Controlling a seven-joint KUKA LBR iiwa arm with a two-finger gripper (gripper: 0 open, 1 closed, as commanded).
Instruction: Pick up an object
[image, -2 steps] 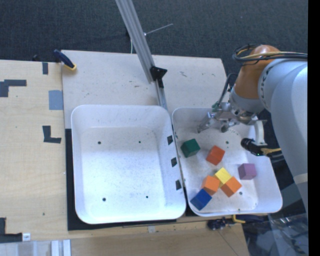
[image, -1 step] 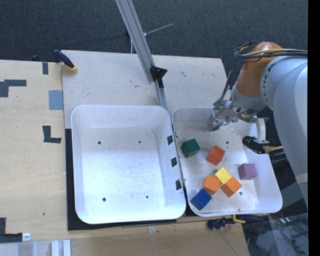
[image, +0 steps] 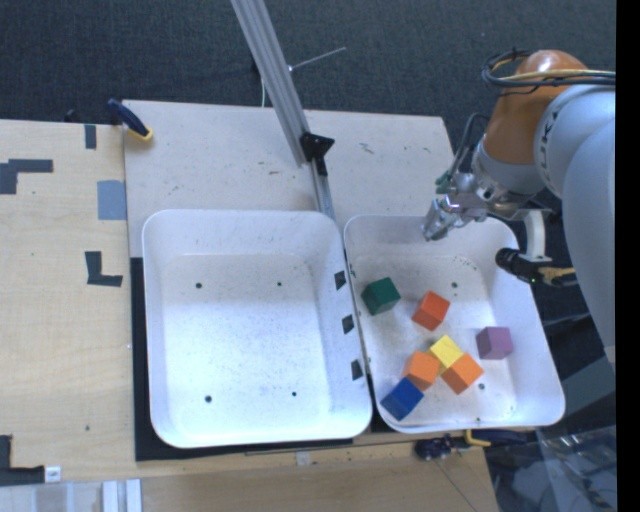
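Note:
The right bin holds several small blocks: a green one, an orange one, a purple one, a yellow one, two more orange ones and a blue one. My gripper hangs over the far edge of that bin, up and to the right of the green block. Its tip looks narrow and nothing shows between the fingers. It is apart from all the blocks.
The left bin stands beside the right one. A slanted metal rail crosses the bench behind the bins. A blue and yellow tool lies at the far left of the bench. A black cable hangs by the right bin's rim.

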